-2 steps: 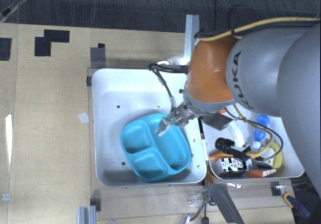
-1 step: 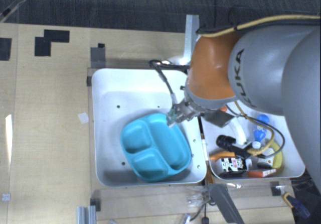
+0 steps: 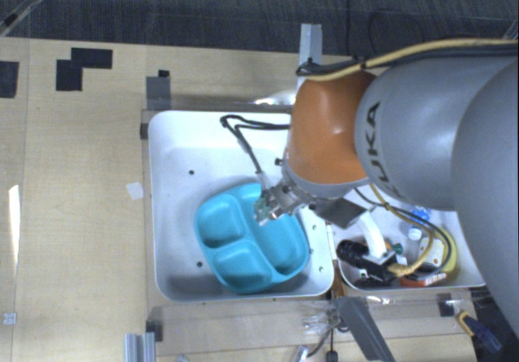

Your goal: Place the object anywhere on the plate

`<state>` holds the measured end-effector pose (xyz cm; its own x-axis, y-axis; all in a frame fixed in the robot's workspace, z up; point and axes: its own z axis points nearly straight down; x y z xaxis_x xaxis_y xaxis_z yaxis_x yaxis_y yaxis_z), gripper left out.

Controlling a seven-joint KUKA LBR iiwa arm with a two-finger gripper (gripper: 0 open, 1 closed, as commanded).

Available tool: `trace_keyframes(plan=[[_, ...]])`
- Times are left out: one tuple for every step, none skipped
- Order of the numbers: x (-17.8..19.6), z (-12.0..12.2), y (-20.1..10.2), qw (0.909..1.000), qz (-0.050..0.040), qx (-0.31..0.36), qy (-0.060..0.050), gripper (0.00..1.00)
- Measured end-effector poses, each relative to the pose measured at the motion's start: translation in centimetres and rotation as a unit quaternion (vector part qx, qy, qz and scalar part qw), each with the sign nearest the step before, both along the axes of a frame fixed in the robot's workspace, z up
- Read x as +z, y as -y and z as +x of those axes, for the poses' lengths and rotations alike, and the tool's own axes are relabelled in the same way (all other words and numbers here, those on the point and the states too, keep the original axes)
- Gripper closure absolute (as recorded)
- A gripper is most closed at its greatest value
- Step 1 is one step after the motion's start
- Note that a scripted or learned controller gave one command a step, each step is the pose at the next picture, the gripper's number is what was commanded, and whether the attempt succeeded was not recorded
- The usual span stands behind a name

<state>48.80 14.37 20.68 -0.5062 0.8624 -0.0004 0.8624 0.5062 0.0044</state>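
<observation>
Plate [image 3: 225, 224]: blue, divided into compartments, one piece. It lies flat on the floor of the left bin [image 3: 172, 190], toward that bin's lower right corner as the camera sees it. It is turned at an angle to the bin's walls. No item can be made out lying in its visible compartments.

End effector [image 3: 266, 208]: sits over the plate's upper right rim, at the end of the arm [image 3: 422, 133]. Whether it is wide, narrow or holding something cannot be told, as it is small and partly hidden under the wrist. A small pale, greenish bit shows at its tip, too small to name.

Arm: grey, with an orange band [image 3: 324, 133] above the wrist. It reaches in from the right and covers the left bin's upper right corner.

Black cable [image 3: 237, 127]: loops over the upper part of the left bin and runs down toward the end effector.

Right bin [image 3: 405, 286]: white, just beside the left bin and mostly hidden under the arm. Its contents are too hidden to name.

Tabletop [image 3: 73, 190]: pale wood, carrying both bins, with black tape marks [image 3: 81, 66] near its upper left corner.
</observation>
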Motion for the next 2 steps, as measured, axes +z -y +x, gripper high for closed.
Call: trace_keyframes(plan=[[-6.7, -0.1, -0.6, 0.9999, -0.0004, -0.01, -0.001, 1.0], [-9.4, 7.2, -4.1, 1.0, 0.0023, 0.004, 0.004, 1.0]])
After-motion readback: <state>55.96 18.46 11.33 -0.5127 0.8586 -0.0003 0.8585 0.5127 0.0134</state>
